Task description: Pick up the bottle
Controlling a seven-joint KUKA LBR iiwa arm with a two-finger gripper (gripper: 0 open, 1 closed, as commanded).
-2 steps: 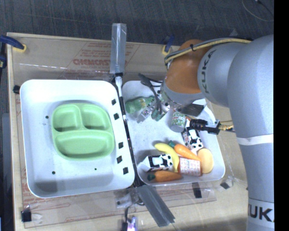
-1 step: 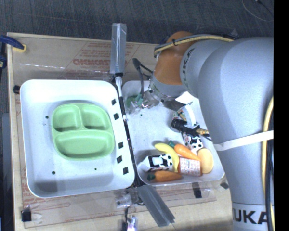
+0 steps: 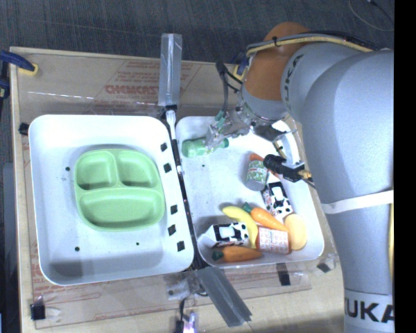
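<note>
We find the bottle [image 3: 204, 145] lying on its side in the right bin [image 3: 215, 186], up at its far left corner. Our hand [image 3: 222, 127] hangs right above it, presumably for a grasp; we cannot tell its state.

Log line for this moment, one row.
gripper over right bin top-left | at green bottle | bottle lying flat | grasp unconfirmed | green tray in left bin
</note>
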